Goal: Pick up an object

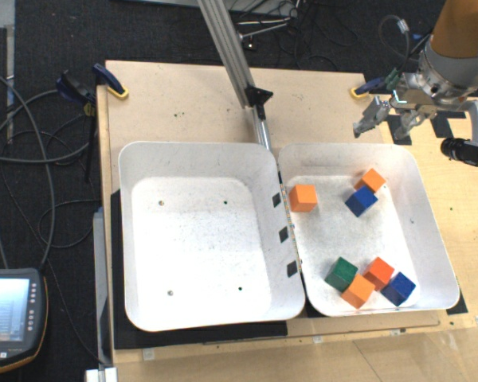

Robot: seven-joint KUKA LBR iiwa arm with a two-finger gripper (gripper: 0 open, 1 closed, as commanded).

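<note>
Blocks fill the right bin [430,237], seven of them in two loose groups. Toward its far end an orange cube [303,197] sits alone near the inner wall, and to its right a smaller orange block [373,180] touches a blue block [361,201] just below it. Near the front rim a green block [342,274], an orange block [358,291], a red-orange block [379,271] and a second blue block [398,288] crowd together, touching one another. The left bin [143,213] lies just beside, sharing the middle edge. The gripper [387,122] hangs beyond the far rim of the right bin, above the bare bench [183,94] (well apart from every block). Its fingers look spread, with nothing between them. The grey arm with its orange band [462,10] comes in from the upper right corner. A slanted metal pole [227,42] crosses the bench top, and a handheld control screen [8,313] sits at lower left.
</note>
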